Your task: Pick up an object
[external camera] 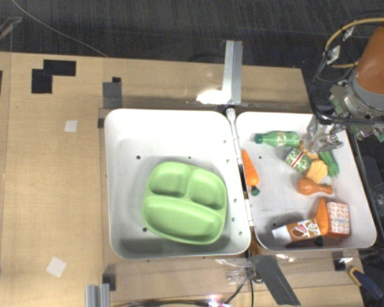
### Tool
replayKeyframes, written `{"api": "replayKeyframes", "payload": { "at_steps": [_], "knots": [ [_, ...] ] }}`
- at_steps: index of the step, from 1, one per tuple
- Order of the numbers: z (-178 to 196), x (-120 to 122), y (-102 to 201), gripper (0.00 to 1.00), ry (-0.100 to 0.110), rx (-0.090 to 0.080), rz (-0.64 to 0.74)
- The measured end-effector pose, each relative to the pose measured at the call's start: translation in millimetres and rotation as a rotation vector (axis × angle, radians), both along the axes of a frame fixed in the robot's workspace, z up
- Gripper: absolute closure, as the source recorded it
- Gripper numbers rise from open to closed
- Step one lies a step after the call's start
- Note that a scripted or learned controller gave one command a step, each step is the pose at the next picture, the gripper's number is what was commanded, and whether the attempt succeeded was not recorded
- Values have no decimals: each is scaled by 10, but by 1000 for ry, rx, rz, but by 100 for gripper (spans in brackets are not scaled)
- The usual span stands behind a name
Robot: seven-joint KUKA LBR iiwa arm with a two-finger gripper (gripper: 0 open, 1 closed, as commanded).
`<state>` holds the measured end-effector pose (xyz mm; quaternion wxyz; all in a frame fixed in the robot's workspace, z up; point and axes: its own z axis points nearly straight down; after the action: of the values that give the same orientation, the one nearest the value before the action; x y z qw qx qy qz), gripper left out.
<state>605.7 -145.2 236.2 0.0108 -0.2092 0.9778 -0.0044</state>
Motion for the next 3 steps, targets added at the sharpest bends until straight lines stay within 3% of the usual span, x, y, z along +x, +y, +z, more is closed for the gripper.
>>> {"api": "replayKeyframes", "payload": {
  "at_steps": [1, 2, 3],
  "knots": [
    [78, 11, 34, 100, -1, 4, 3],
    [201, 658, 669, 100, 11, 10, -94],
    [254, -521, 1212, 100, 11, 8, -118]
  ]
}}
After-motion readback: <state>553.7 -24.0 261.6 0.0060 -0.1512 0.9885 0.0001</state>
